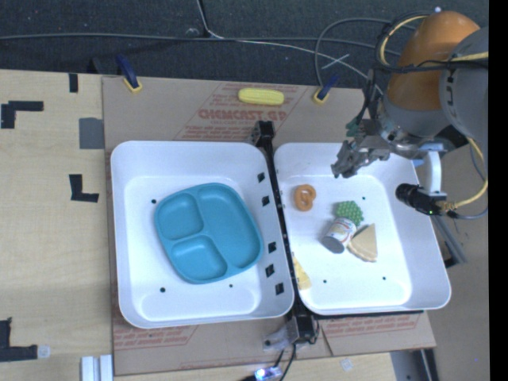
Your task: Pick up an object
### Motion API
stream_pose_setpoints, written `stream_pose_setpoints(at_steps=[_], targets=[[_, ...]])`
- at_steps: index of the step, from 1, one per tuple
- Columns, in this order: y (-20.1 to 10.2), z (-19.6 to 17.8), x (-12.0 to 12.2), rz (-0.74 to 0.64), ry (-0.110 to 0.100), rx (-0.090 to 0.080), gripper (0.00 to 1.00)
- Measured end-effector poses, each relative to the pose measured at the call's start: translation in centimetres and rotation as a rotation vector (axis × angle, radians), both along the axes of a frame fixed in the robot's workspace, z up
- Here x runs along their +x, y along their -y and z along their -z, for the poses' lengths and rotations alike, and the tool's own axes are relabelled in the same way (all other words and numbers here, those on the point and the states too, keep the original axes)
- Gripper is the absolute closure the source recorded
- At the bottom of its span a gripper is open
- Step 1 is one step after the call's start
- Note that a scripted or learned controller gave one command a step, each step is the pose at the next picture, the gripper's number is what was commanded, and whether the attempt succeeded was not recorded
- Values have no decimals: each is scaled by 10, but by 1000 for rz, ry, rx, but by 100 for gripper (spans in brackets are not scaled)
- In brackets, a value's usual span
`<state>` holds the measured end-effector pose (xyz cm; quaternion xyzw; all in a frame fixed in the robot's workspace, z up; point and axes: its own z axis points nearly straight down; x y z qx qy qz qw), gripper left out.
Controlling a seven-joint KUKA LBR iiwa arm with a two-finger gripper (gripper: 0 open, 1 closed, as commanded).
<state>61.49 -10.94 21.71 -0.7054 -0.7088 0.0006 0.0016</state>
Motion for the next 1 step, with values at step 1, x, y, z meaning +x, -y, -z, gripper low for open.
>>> stream_pose_setpoints(at_steps=[1], targets=[[-56,6,-10,-1,0,0,100]])
